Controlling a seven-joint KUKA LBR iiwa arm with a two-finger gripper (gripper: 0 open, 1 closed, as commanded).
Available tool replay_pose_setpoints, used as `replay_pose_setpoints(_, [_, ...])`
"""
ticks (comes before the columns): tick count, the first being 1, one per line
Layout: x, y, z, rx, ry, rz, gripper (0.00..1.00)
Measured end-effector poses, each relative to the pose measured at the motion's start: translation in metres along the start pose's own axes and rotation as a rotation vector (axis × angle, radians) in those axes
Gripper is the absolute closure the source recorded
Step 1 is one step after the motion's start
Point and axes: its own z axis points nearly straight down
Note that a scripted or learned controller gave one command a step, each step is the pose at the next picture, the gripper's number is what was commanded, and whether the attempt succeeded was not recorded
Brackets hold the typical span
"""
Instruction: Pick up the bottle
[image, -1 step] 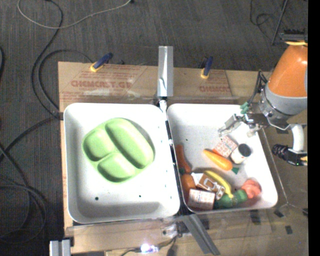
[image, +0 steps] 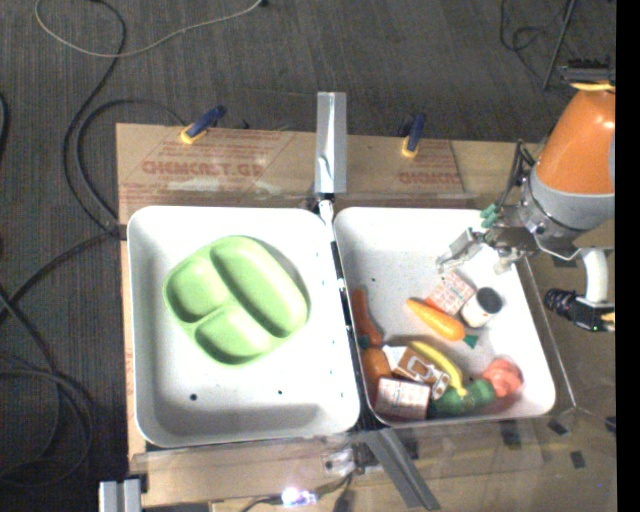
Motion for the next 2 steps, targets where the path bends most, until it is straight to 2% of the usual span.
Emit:
replay_pose_setpoints(1, [0.023, 0.035, 0.080, 0.000, -0.001, -0.186, 0.00])
replay_pose_setpoints(2, [-0.028, 0.090, 0.042, -0.001, -0.005, -0.317, 0.00])
